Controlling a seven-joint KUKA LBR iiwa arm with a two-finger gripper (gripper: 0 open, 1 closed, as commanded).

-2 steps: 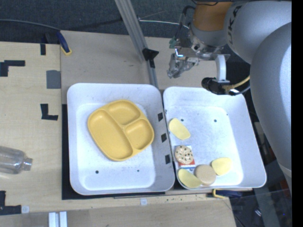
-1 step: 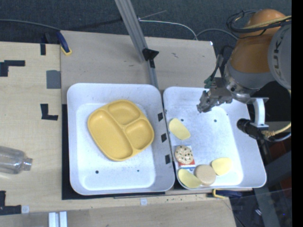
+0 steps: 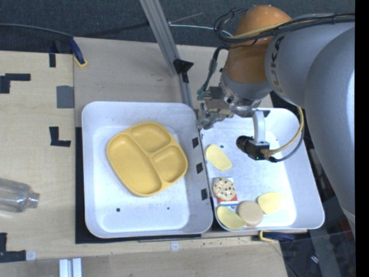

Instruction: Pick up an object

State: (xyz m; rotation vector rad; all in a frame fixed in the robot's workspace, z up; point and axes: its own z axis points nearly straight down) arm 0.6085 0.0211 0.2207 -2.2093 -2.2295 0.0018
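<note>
Nothing is picked up yet: you cannot tell your gripper (image 3: 203, 122) state, and the yellow chip (image 3: 218, 157) lies just below it.

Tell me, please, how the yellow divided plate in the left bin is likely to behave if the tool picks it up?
The yellow divided plate looks like rigid moulded plastic, so probably stiff and light. Its glossy, shallow rim may slip from a pinch. Lying flat and wide, it should slide rather than roll.
</note>
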